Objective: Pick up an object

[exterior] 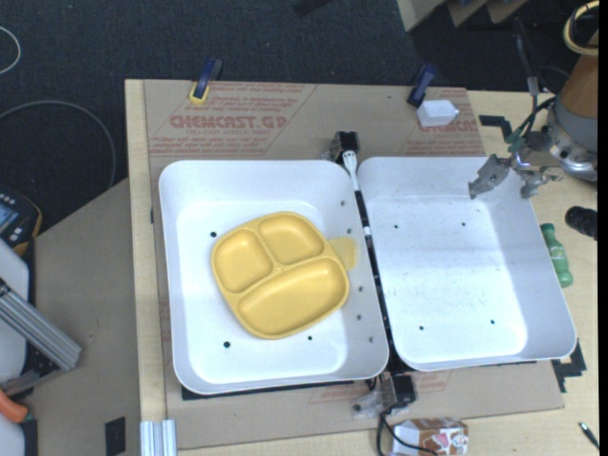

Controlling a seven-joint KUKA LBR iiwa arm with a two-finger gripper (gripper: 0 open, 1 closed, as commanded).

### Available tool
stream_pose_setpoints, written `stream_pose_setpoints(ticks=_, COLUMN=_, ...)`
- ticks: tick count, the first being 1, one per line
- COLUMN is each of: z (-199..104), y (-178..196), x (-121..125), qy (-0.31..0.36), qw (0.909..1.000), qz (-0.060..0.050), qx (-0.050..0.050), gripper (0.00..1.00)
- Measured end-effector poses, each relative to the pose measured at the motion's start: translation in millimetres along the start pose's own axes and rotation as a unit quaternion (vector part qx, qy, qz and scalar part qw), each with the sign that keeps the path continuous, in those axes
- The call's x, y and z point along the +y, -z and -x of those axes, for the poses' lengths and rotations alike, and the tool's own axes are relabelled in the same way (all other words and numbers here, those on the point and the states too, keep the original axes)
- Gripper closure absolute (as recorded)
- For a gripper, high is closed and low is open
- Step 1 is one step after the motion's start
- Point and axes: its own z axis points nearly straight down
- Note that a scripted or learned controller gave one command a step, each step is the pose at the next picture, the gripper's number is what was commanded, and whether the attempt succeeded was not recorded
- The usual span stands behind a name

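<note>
A yellow three-compartment plate (278,273) lies flat in the left white bin (190,350), a little right of its middle. The gripper (504,180) hangs at the far right corner of the right white bin (475,350), well away from the plate. Its two fingers (484,180) are spread apart with nothing between them. The arm's orange band shows at the frame's right edge above it.
A green marker-like object (557,255) lies on the bench just right of the right bin. A small white block (437,113) and two clamps sit on the cardboard behind the bins. A black divider strip runs between the bins.
</note>
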Motion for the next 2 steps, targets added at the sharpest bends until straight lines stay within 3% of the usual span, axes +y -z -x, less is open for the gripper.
stream_pose_setpoints(ticks=2, z=-143, y=209, x=-97, qy=0.004, qw=1.0000, qz=0.009, qx=0.001, gripper=0.00)
